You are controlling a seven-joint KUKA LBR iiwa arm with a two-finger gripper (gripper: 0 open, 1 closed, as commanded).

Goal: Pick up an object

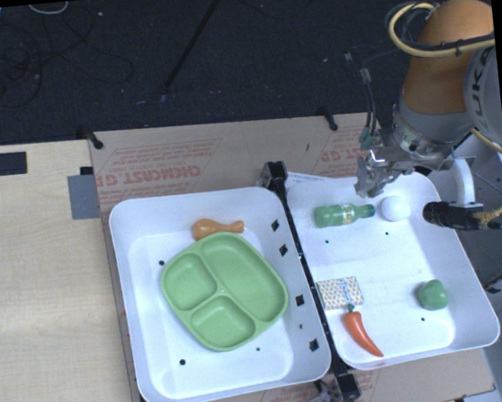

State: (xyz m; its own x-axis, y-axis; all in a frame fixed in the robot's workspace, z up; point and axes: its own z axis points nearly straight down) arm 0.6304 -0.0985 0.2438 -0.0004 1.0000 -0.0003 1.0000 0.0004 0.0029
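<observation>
The bench carries 2 shallow white bins side by side, both with rounded corners and smooth plastic walls.

The left bin (139, 243) holds a green plate (223, 291) with 3 compartments, set at a slant near the middle. White floor is open along the left wall and the front wall. An orange drumstick-shaped toy (216, 228) lies touching the plate's far edge, close to the far wall.

A black divider (299, 271) runs between the bins.

The right bin (458, 259) has its objects spread along the edges, leaving the centre floor open. Near the front left corner, a small patterned square card (339, 292) lies flat, just beside the divider. An orange carrot-shaped toy (361, 332) lies just in front of it, tip pointing toward the front wall. Near the far wall, a green bottle (342, 215) lies on its side, cap to the right. A white ball (395, 208) sits just right of the cap. A round green object (432, 294) rests near the right wall, well apart from the others.

The gripper (375, 179) hangs over the far wall, just above the bottle's cap end and the ball. Finger spread cannot be determined at this angle; nothing is visibly held.
</observation>
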